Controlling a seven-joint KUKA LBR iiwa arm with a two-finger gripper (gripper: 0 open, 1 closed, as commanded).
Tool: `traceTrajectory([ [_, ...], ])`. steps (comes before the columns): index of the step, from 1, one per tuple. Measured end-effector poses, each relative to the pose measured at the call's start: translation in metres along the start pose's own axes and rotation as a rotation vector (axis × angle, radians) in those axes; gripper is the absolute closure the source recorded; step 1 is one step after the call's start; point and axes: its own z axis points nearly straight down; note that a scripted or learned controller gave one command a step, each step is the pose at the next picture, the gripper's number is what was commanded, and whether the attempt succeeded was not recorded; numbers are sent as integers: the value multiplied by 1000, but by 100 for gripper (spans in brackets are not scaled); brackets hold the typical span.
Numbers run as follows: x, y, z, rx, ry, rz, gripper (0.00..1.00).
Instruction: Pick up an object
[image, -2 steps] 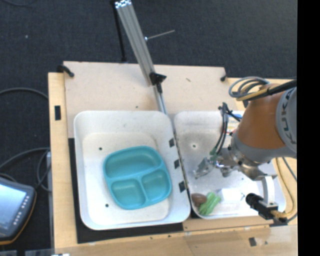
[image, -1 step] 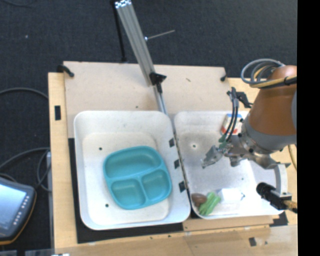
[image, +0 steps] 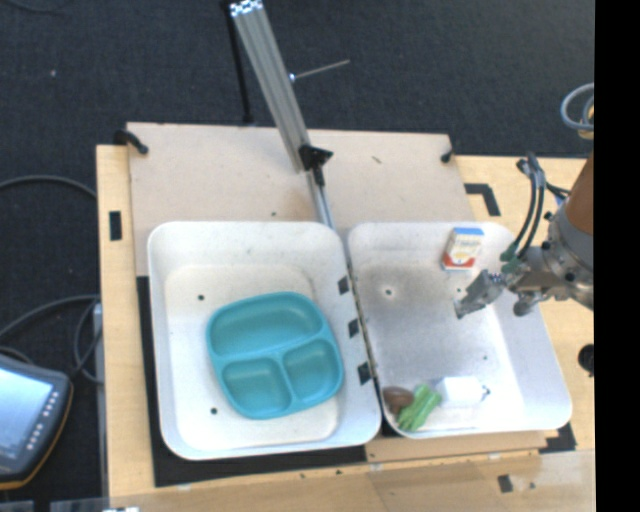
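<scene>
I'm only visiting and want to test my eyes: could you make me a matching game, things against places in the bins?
Things:
1. tray
2. carton
3. green thing
4. gripper

Places:
A. right bin, near edge
B. left bin
C. over the right bin's middle
D. right bin, far end

Pairs: 1-B, 2-D, 3-A, 4-C

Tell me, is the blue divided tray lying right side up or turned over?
Right side up. The blue divided tray lies flat in the left bin and its three hollow compartments face the camera.
</scene>
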Motion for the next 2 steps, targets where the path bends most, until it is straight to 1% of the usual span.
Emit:
traceTrajectory([
  [1,-57,21,14,6,0,1,0],
  [2,-99,18,1,5,0,0,0],
])
